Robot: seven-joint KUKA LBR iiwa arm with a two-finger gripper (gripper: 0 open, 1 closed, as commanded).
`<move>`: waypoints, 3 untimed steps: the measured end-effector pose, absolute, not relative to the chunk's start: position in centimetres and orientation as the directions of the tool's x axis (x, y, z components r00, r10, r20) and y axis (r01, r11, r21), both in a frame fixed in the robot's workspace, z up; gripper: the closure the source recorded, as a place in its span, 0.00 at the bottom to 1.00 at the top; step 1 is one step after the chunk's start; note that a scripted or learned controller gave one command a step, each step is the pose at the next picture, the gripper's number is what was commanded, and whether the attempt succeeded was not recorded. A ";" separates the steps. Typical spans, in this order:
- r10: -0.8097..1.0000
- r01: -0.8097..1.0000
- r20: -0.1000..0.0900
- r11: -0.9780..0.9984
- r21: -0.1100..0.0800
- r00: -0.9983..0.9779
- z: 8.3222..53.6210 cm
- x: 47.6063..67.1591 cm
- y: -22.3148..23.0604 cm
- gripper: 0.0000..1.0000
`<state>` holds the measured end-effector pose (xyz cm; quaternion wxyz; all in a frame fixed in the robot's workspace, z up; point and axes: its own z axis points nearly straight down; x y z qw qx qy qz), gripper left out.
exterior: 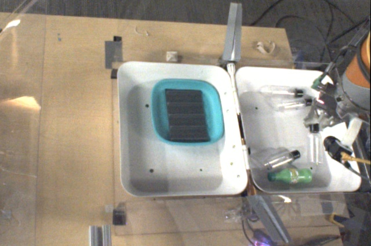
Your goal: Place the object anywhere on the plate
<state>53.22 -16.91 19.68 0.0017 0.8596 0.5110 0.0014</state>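
A turquoise plate [215,104] with a dark ribbed insert is seen in the left bin [132,140]. In the right bin [255,123] lie a green bottle [291,176], a clear vial [282,158] just above it, and a clear syringe-like tube [282,92] near the far wall. The end effector [316,114] is positioned low at the right bin's right side; its opening cannot be told, and nothing is seen held. The bottle is judged light, rigid, smooth and prone to rolling; a grasp across its mid-body is advised.
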 end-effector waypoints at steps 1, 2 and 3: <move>0.885 0.885 0.002 -0.465 0.003 0.465 21.3 48.8 -9.6 1.00; 0.885 0.885 0.002 -0.465 0.003 0.465 21.3 48.8 -9.6 0.00; 0.885 0.885 0.002 -0.465 0.003 0.465 21.3 48.8 -9.6 0.00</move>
